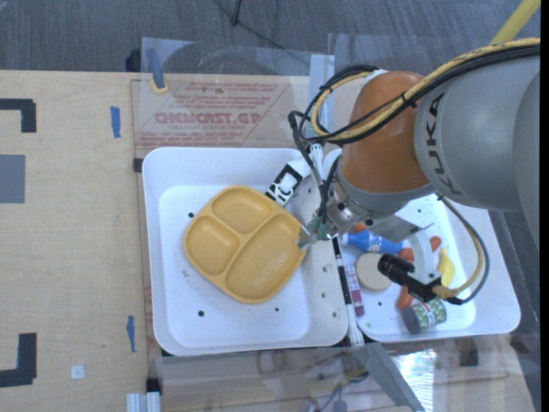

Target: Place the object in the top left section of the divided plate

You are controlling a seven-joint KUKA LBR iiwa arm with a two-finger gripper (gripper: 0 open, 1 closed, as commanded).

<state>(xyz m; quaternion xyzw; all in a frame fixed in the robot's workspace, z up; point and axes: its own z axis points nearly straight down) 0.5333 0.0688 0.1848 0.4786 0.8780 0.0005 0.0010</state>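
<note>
I see the gripper at the right rim of the yellow three-section plastic plate, holding a small green object; it looks light and rigid.

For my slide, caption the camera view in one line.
KUKA arm's gripper poised at the yellow divided plate's right edge in the left bin.

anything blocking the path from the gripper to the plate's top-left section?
Nothing visible does. The gripper sits at the right rim of the yellow divided plate in the left bin. All three plate sections look bare. Whether the fingers hold an object is too small to tell.
</note>
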